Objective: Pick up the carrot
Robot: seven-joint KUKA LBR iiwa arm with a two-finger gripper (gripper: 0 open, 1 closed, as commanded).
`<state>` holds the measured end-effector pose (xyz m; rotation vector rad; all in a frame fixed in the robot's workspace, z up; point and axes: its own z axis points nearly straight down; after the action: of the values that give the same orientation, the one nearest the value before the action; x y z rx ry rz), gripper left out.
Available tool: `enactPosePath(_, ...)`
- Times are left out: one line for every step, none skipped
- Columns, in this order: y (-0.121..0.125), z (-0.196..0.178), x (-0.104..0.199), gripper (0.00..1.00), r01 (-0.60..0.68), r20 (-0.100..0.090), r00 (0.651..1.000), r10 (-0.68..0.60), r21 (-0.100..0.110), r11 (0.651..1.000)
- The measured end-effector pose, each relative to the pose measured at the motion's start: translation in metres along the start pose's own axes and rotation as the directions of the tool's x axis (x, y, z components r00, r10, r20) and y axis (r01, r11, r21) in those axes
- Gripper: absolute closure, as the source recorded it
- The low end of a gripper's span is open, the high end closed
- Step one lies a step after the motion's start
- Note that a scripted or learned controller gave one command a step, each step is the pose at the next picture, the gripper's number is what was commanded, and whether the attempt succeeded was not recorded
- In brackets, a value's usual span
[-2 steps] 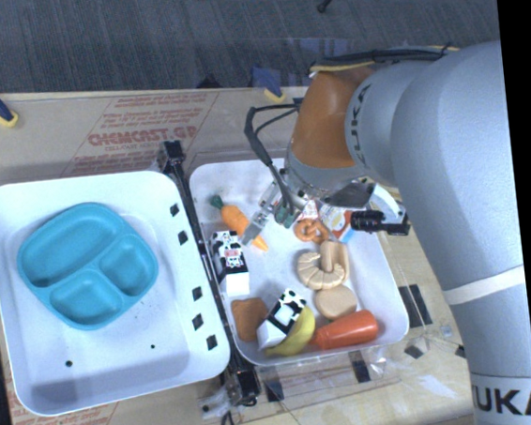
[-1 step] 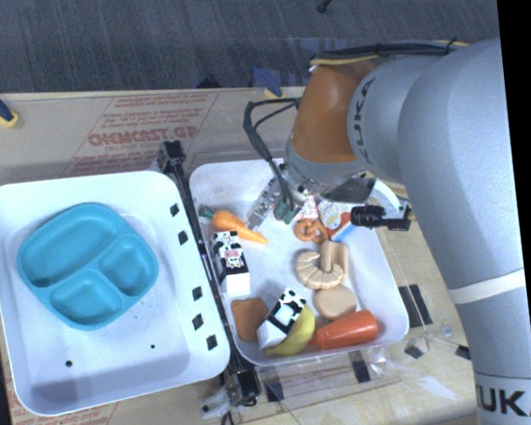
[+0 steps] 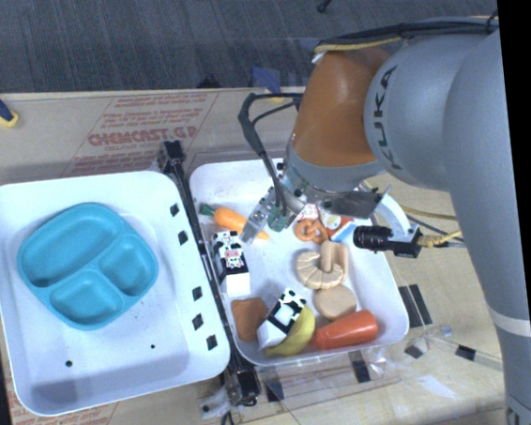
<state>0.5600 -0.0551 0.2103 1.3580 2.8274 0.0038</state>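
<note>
**Arm hung over a bin of toy food, carrot at the far end**

Nearest the camera, along the front wall of the right bin [image 3: 390, 321], lay a yellow banana [image 3: 300, 332] and a long red piece [image 3: 346, 329], touching. Behind them sat tan mushroom shapes [image 3: 324, 267] and a black-and-white block [image 3: 229, 250]. The carrot [image 3: 231, 219], small and orange with a green tip, lay near the bin's far left corner, angled toward the arm. The jaws [image 3: 268, 218] hovered just beside its right end; whether they were open or closed I could not tell, and nothing showed between them.

The carrot looked like light, stiff, smooth plastic, likely to skid if nudged. Pinching across its thicker middle seemed safest, since the tapered tip could slip out.

The left bin [image 3: 39, 391] held a blue divided plate [image 3: 87, 263]. Both bins rested on a worktop [image 3: 96, 121] covered in brown printed cardboard, with dark carpet beyond.
</note>
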Motion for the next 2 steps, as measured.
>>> enactPosePath(0.014,-0.016,0.046,1.00,-0.231,-0.001,0.973,0.231,0.004,0.973)
enactPosePath(0.028,-0.028,0.069,1.00,-0.502,0.000,0.865,0.502,0.006,0.865)
